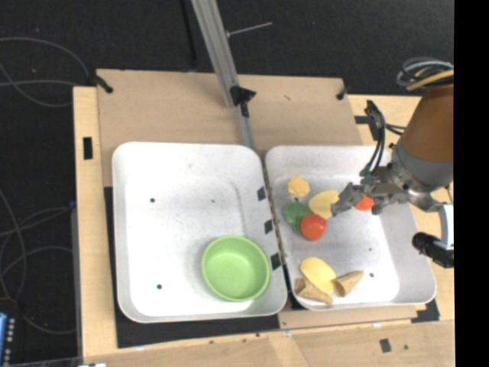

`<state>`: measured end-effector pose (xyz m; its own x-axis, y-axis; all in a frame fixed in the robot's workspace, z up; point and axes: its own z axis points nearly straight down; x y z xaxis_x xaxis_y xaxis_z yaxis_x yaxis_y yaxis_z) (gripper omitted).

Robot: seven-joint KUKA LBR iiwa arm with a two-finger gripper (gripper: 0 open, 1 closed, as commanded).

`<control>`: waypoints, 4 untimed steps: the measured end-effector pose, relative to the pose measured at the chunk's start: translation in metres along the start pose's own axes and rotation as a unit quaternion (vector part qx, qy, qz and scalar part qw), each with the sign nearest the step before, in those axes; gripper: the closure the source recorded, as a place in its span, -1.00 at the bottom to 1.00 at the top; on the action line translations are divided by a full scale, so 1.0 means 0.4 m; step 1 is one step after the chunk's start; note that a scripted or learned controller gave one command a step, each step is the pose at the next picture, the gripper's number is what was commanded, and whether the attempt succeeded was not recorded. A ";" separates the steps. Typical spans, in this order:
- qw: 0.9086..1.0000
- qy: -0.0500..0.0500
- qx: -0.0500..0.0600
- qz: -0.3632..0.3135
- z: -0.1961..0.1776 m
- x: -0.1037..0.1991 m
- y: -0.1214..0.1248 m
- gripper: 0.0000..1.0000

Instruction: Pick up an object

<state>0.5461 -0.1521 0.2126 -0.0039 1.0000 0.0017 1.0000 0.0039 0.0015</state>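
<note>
Two shallow white bins are borne by a tan table; a round green plastic bowl sits left, small toy foods right. Whether the end effector grips cannot be told.

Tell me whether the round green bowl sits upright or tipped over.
Upright. The round green bowl in the left white bin shows its open mouth and inner floor to the overhead camera, rim level all round.
</note>
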 end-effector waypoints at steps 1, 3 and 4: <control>1.000 0.000 0.000 0.000 0.000 0.000 0.000 -1.00; 1.000 -0.003 -0.005 0.001 0.218 -0.027 0.005 -1.00; 1.000 0.000 -0.002 0.003 0.205 -0.025 0.000 1.00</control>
<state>0.5465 -0.1621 0.1306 0.0025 1.0000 0.0008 1.0000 -0.0025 0.0047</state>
